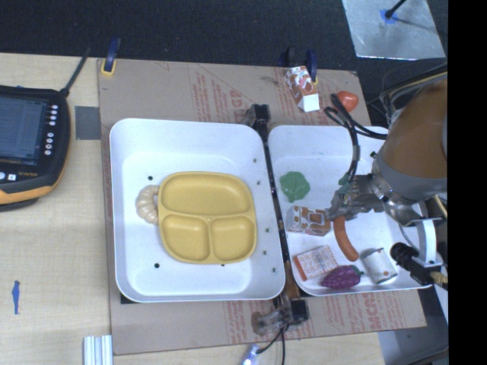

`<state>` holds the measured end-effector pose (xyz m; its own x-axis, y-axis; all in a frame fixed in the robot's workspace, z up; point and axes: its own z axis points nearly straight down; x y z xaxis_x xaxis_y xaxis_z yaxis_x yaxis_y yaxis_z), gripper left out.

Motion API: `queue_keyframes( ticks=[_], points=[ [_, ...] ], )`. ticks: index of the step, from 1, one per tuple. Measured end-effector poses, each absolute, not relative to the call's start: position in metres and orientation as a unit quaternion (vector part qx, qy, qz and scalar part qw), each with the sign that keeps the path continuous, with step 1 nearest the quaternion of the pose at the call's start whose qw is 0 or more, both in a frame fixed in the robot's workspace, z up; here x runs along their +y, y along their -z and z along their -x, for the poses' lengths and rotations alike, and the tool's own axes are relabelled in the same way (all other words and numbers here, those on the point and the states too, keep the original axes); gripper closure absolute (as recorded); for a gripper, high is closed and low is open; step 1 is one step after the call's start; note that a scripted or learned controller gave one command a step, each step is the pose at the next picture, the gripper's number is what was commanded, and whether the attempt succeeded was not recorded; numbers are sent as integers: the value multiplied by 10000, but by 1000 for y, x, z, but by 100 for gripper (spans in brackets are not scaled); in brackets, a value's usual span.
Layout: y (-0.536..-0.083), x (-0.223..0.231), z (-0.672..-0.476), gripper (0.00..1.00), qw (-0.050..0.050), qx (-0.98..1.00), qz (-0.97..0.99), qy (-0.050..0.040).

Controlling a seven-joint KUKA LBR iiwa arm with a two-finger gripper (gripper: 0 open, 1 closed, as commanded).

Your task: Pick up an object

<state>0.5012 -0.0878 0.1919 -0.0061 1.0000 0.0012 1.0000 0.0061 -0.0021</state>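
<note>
My gripper (340, 206) hangs low over the middle of the right bin (319, 139), on the grey arm that comes in from the right. Directly below it lies a reddish-brown sausage (345, 239), whose upper end sits right at the gripper's tip. To the left of the gripper lies an orange and white packet (310, 219), and a green lump (294, 185) lies further up and left. A red and white packet (316, 261), a purple eggplant (340, 277) and a silver can (377, 266) line the bin's front edge.
The left bin (129, 158) holds a yellow divided plate (207, 215) with a beige item (146, 202) at its left side. A small box (300, 86) and an orange object (347, 99) lie behind the right bin. A control pendant (27, 143) rests at the far left.
</note>
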Motion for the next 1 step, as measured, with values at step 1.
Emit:
queue_keyframes(
  ticks=[1],
  points=[
    [-215,-48,-541,100,15,-7087,7055,-9]
  ],
)
